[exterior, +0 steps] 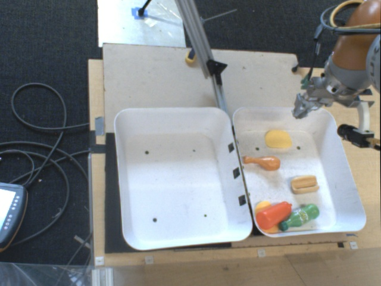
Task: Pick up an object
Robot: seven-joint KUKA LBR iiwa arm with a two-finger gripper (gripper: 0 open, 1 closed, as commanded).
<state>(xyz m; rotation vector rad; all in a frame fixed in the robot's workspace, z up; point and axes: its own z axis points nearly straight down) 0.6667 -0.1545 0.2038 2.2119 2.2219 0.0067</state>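
My gripper hung over the right bin's far rim, its grip state unclear, with bare floor beside the yellow piece.

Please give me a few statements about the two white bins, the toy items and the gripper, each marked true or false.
1. All the toy items lie in the right white bin. True.
2. The gripper holds the flat yellow round piece. False: that piece lies on the bin floor, apart from the gripper, which hangs above the bin's far rim.
3. The green plastic bottle lies beside the red-orange pepper-shaped toy at the near end. True.
4. The tan hot-dog bun toy sits in the left white bin. False: it is in the right bin.
5. The orange drumstick-shaped toy lies between the yellow piece and the pepper toy. True.
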